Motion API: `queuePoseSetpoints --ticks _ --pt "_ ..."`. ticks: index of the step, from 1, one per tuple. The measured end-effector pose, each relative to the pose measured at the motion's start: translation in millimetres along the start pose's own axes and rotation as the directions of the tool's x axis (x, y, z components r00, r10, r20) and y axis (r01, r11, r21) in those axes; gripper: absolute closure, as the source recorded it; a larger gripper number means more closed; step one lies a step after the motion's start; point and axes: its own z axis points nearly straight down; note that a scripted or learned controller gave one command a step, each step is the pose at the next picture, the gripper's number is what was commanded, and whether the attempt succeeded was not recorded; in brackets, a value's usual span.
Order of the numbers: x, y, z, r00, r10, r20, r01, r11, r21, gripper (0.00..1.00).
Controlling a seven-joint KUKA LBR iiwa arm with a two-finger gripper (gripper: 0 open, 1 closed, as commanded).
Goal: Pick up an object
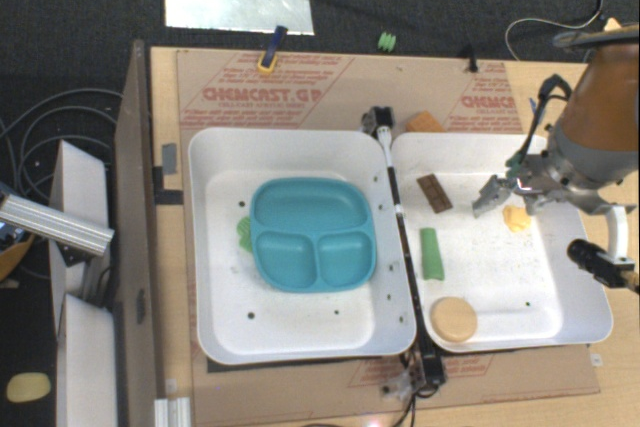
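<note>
The arm comes in from the right of the frame and the tool (508, 190) hangs over the right bin (580, 315), in its upper right part. Whether it is released or clenched on anything, I cannot tell from here; the metal parts blur together.

Just below and to the right of the tool, almost under it, lies a small yellow chunk (517, 218) on the bin floor. It looks like the nearest candidate for the pick. It is stubby, with no clear long axis that I can make out.

To the left of the tool sits a brown block (432, 192), its long axis running from upper left to lower right. Lower still, a green stick (431, 253) lies nearly straight up and down the frame, and a round tan disc (454, 319) rests near the bottom edge.

The left bin (215, 315) carries a teal divided plate (312, 233).
</note>
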Motion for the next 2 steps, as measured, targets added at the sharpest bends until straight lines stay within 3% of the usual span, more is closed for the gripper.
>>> queuePoseSetpoints --ticks 1,2 --pt "43 55 113 1.000 -0.006 -0.002 0.006 1.000 0.003 0.00" --pt "13 107 112 1.000 -0.002 0.002 0.002 1.000 -0.006 0.00"
